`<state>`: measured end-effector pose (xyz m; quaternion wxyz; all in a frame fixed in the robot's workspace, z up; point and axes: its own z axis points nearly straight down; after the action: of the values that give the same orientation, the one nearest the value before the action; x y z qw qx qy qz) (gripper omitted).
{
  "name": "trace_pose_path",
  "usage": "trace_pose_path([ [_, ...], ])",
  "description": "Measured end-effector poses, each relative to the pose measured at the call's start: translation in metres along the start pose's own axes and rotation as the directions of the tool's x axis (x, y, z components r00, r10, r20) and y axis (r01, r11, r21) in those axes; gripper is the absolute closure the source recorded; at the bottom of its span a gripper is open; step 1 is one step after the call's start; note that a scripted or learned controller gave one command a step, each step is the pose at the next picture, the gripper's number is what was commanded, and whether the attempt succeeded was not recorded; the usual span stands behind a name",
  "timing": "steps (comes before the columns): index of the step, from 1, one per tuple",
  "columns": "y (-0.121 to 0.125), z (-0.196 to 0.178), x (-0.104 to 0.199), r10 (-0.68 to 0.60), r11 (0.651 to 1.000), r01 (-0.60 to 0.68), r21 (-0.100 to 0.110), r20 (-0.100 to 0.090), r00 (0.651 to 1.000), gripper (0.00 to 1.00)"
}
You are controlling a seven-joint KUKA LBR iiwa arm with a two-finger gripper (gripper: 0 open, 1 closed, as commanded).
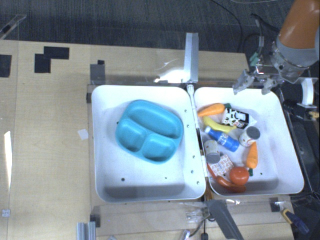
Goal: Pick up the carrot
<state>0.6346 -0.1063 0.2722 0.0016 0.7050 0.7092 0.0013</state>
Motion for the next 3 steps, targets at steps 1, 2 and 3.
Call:
trace_pose_path([
  [1,-0.046,0.041,-0.040,-0.161,0.987,0.161,-0.002,0.001,0.987,0.00],
  [2,-0.095,0.170,-0.050,0.018,1.000,-0.018,0.001,0.000,1.000,0.00],
  [3,-0.144,0.182,-0.071,0.010,1.000,-0.010,-0.010,0.004,1.000,0.00],
])
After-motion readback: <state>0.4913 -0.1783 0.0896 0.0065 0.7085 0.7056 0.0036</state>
